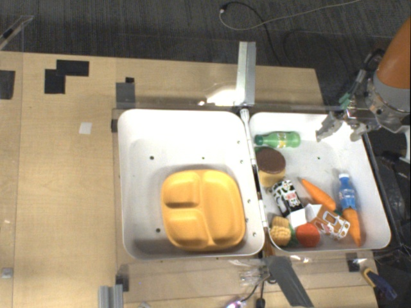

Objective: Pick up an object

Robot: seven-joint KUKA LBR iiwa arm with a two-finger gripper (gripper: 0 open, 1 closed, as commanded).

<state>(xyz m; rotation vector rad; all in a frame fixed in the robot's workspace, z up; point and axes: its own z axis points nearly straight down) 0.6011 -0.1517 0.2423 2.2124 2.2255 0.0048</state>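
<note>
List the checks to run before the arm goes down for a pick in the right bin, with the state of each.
1. Gripper above the right bin, not the left bin: ok; it hangs over the far right part.
2. Nothing between its fingers: ok; none seen there.
3. Fingers spread for a grasp: ok; they look apart.
4. Target straight below: not ok; bare bin floor lies under it, and the green bottle is off to the left.
5. An uncrowded target available: ok; the green bottle lies apart, while the orange carrot and blue bottle sit in the nearer pile.
6. Yellow tray out of the way: ok; it is in the left bin.
</note>
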